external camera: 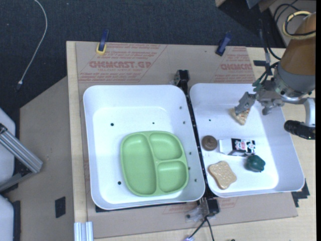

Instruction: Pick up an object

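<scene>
My gripper [256,108] hangs over the back of the right bin [220,97], open, with bare bin floor showing between its two spread fingers. A small tan chunk [242,116] lies just under the left finger [245,103], touching or nearly touching its tip, not between the fingers. Toward the bin's front lie a round brown cookie [209,143], a small black-and-white packet [243,146], a dark green lump [255,163] and a tan toast-shaped slice [222,174].
A green divided plate [153,162] rests in the left bin [100,134]. A black divider clip [181,77] sits where the two bins meet at the back. Blue clamps [223,43] hold the cardboard base.
</scene>
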### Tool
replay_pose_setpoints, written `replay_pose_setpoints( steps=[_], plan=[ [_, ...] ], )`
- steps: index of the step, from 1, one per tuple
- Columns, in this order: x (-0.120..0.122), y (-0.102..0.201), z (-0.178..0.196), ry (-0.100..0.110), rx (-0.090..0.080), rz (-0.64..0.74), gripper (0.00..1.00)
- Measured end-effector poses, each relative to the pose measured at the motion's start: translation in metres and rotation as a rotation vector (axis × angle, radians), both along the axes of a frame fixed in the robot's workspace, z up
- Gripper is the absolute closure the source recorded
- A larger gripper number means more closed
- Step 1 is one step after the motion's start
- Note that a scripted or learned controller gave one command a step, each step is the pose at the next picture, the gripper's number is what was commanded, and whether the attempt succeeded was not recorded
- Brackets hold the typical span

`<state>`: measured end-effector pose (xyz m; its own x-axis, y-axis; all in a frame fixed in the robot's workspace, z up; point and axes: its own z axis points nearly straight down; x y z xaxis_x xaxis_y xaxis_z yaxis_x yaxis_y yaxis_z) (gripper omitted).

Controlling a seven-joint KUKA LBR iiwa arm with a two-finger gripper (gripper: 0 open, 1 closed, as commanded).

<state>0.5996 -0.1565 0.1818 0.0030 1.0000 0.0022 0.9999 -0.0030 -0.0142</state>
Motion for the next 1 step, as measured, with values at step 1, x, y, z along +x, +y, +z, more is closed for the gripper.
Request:
replay_pose_setpoints(
  steps=[1],
  plan=[
    [0.0034, 0.0004, 0.0084, -0.015, -0.002, 0.003, 0.0]
  ],
)
